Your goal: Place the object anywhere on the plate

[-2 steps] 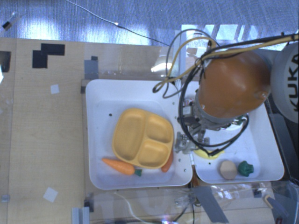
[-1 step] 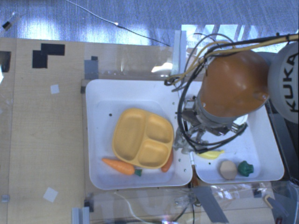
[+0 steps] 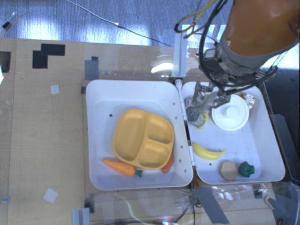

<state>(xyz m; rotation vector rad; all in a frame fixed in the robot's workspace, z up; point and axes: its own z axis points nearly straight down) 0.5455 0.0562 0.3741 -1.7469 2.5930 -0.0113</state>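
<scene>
On the desk (image 3: 42, 139), the left bin (image 3: 101, 102) holds the yellow plate (image 3: 143, 137), a three-part tray lying a little askew near the bin's middle. A carrot (image 3: 119, 167) lies at the plate's 7 o'clock, its long axis running roughly 10 to 4 with the green stub toward 4. A second orange piece (image 3: 168, 163) peeks out from under the plate's edge at 5 o'clock.

Across the divider, in the right bin (image 3: 262, 139), the tool (image 3: 200, 108) hangs low over the bin's upper left corner, right above a small yellow-green object (image 3: 198, 120) that sits against the divider wall. I cannot tell whether the tool is spread or pressed together, nor whether it has anything between its tips; the metal parts blur into the object below.

A white cup or lid (image 3: 230, 112) sits just beside the tool at its 3 o'clock. A banana (image 3: 208, 151) lies at the tool's 6 o'clock, long axis nearly 9 to 3. A tan round object (image 3: 228, 170) and a green broccoli piece (image 3: 246, 169) rest near the bin's lower edge, at about 5 o'clock.

Judging by position, the yellow-green object is the likeliest target. The relation that matters: the plate lies at about 8 o'clock from the tool, over the divider, so the carry must lift clear of both bin walls.
</scene>
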